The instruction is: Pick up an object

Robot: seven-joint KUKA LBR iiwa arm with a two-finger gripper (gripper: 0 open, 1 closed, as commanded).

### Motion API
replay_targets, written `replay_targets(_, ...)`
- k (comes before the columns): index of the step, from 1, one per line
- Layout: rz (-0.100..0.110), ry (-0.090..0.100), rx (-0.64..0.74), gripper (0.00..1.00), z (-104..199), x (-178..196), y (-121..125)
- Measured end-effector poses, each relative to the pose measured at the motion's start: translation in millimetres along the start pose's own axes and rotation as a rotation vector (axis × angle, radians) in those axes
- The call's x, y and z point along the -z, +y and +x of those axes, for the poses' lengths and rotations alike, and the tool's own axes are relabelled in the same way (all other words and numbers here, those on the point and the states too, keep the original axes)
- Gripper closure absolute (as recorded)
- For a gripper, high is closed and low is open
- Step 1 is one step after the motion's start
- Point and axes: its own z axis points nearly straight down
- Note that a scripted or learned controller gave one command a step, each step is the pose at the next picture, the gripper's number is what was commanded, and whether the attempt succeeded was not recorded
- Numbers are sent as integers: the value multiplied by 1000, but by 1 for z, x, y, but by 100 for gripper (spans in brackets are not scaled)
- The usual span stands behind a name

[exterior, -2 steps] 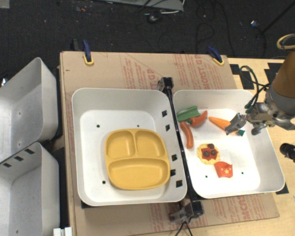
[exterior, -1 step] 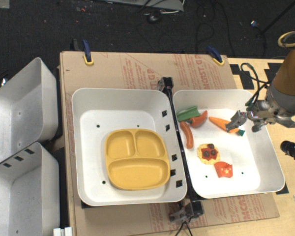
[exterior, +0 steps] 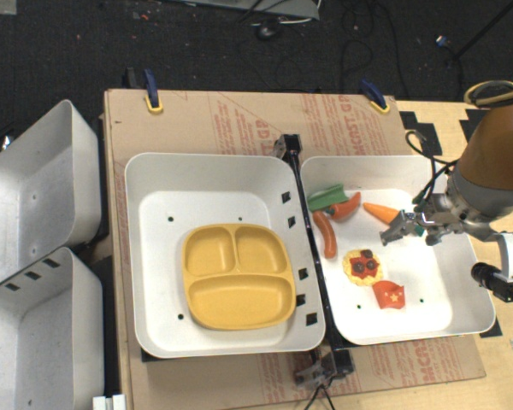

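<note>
Two shallow white bins sit side by side on a brown cardboard-covered bench. The left white bin carries a yellow three-compartment plastic plate, roughly central.

The right white bin holds the loose items: a green flat piece near its far left corner, a red-orange pepper-shaped toy touching it, a long orange-red sausage-shaped toy along the left wall, an orange carrot-shaped toy toward the far middle, a round yellow toy with dark and red toppings near the centre, and a red block with a yellow mark toward the near edge.

The arm's two-finger gripper is over the right half of this bin, fingers apart, nothing between them. The carrot toy lies just beside the fingertips on their far-left side; the round yellow toy is near, on their near-left side.
</note>
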Motion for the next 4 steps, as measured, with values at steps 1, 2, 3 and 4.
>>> replay_targets(1, 0, -1, -1, 0, -9, -48, 0)
replay_targets(2, -10, -4, -1, 0, -10, -68, 2)
replay_targets(3, -12, -2, 0, 100, -8, -56, 3)
replay_targets(4, -8, -3, 4, 100, -7, -14, 5)
